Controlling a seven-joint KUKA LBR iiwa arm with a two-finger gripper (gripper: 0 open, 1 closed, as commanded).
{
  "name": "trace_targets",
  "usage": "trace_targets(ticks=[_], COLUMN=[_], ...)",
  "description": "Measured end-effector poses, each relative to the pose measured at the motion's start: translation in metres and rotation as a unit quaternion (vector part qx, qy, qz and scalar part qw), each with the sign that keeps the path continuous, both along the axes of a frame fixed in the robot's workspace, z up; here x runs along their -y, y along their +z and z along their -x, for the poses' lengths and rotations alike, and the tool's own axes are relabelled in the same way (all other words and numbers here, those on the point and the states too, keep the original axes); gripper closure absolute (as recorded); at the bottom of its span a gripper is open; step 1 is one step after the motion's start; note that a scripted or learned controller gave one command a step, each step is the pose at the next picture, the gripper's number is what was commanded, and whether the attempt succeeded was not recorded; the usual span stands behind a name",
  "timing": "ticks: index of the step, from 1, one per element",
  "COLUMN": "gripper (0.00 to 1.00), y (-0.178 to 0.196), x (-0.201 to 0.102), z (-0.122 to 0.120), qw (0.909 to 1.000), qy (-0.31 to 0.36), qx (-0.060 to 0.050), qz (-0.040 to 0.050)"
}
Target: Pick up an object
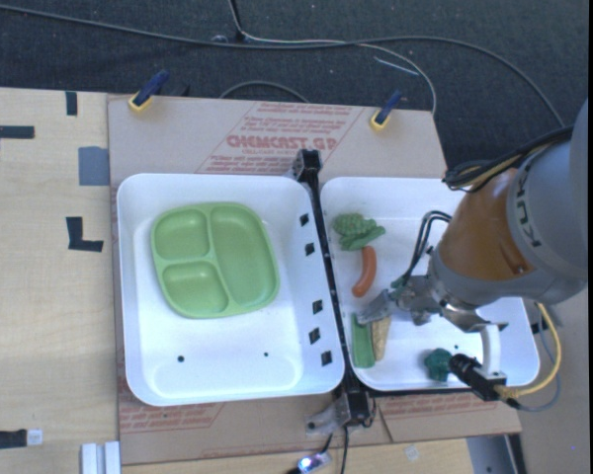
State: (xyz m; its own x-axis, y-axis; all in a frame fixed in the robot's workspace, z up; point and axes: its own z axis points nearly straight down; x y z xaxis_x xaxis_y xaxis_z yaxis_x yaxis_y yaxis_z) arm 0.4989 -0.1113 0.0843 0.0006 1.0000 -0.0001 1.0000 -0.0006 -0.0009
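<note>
Gripper (378, 310) is seen low in the right bin (514, 358), over the corn (380, 337) at the bin's left wall; whether the jaws are open or closed cannot be told. A centred, vertical descent on the corn is advised, clear of the wall. Right bin: corn, sausage (364, 270), broccoli (357, 230), teal toy (438, 364). Left bin (217, 363): 1 green plate (214, 260), 3 compartments, nothing in them
</note>
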Motion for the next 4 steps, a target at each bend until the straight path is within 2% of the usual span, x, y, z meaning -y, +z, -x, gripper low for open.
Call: trace_targets(ticks=[1,4], gripper=[1.00,1.00], y=[0.013,0.136], x=[-0.001,0.007], z=[-0.001,-0.001], qw=[1.0000,1.0000], qy=[0.001,0.001], qx=[0.002,0.002], qz=[0.0000,0.0003])
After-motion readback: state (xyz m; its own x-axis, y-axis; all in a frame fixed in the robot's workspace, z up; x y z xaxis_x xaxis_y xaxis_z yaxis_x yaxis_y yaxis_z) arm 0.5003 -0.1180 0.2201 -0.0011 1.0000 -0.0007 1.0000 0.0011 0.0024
